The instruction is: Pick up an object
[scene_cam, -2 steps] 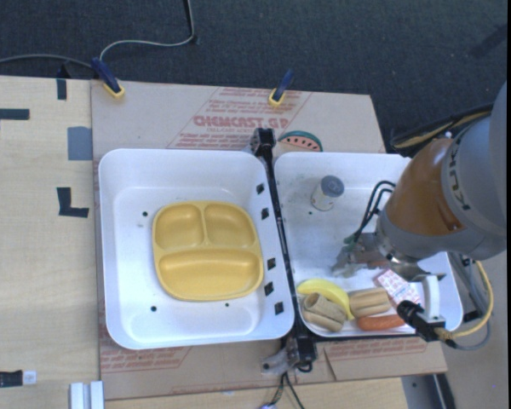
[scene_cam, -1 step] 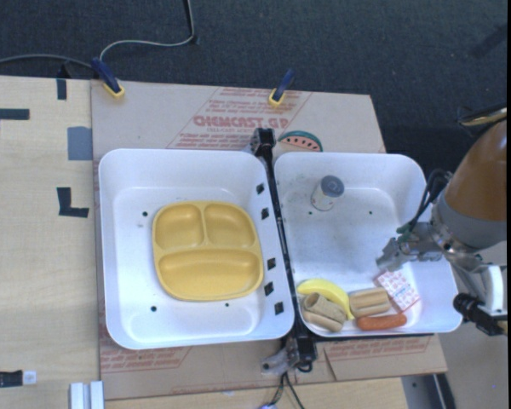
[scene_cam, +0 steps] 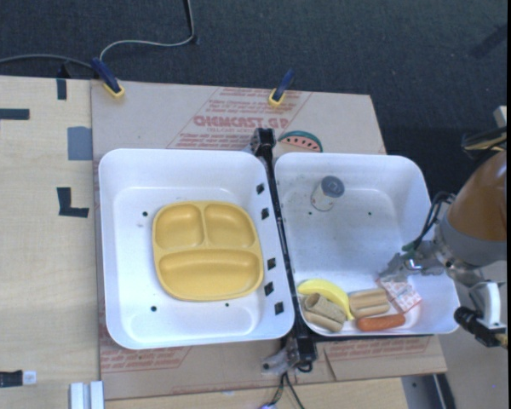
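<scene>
Packet (scene_cam: 403, 294) under end effector (scene_cam: 398, 268): light, thin, crinkly, likely slippery; pinch at raised edge. Sausage (scene_cam: 380, 322) beside it rounder, firmer. End effector state: cannot tell.

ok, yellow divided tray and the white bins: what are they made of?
The yellow three-compartment tray looks like moulded plastic: uniform colour, rounded ridges, soft sheen. The two shallow white bins, left and right, also look like plastic, probably thin formed sheet: rounded corners, smooth semi-gloss walls. I can't confirm either from the look alone.
</scene>
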Action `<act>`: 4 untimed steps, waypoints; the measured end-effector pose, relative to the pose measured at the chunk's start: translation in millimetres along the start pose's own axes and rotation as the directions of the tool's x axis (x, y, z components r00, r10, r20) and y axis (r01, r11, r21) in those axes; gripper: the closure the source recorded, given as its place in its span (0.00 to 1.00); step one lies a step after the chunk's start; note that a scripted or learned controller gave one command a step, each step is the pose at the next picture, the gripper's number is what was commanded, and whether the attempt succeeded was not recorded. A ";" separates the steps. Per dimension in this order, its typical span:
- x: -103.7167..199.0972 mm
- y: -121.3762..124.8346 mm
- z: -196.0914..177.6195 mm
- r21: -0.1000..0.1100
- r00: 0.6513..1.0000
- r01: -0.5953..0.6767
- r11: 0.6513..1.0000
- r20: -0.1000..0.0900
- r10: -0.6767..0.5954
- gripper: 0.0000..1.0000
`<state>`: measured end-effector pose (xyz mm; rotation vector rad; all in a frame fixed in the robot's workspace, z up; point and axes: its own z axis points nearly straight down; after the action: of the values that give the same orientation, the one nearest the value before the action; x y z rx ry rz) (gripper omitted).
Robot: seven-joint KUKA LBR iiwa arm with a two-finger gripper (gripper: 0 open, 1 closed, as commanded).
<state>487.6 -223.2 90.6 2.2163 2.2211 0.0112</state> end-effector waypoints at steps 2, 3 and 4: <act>-0.2 0.0 0.1 -0.001 1.000 0.000 1.000 0.000 0.000 1.00; -0.2 -0.1 0.3 -0.001 1.000 -0.001 1.000 0.000 0.001 1.00; -0.1 -0.2 -1.3 -0.001 1.000 -0.001 1.000 0.001 0.001 1.00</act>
<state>487.4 -223.3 91.9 2.2161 2.2193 0.0114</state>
